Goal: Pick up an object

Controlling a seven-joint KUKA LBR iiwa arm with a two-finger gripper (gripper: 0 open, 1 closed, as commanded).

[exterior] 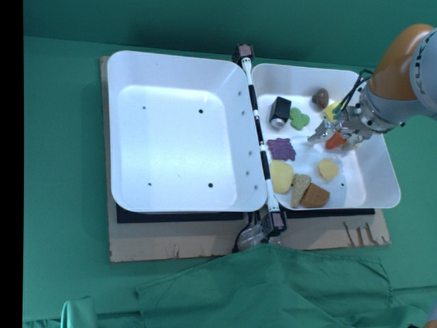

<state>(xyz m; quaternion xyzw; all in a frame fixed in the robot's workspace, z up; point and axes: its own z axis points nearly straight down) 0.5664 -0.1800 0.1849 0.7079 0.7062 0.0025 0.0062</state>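
The grey arm (403, 74), with its orange band, reaches in from the right and hangs its claw (336, 137) low over the right bin (382, 183), towards that bin's far right part. An orange-red piece (334, 141) sits right at the claw's tips and seems to lie between the fingers, though whether they are pressed on it or merely standing around it I cannot tell (the metal parts there blur together). A small yellow item (332, 111) lies just beside the claw on its far side, partly covered by the wrist. The rest of the right bin's load is spread to the left of the claw: a brown rounded piece (320, 98) near the far wall, a black block with a pale end (279, 111) tilted close to the divider, a green leafy shape (299, 119) touching or nearly touching it, a purple flat shape (281, 148) nearer the middle, a large yellow lump (281, 175) by the divider, a smaller yellow round (328, 169) apart from it, and a tan cone (300, 189) lying against an orange-brown wedge (315, 196) at the near wall. The left bin (130, 80) stands alongside, joined by a black-and-white bar (258, 135). Both bins rest on a cardboard sheet (136, 248) on the green-covered worktop (61, 149), with a green cloth (273, 289) bunched at the near edge.
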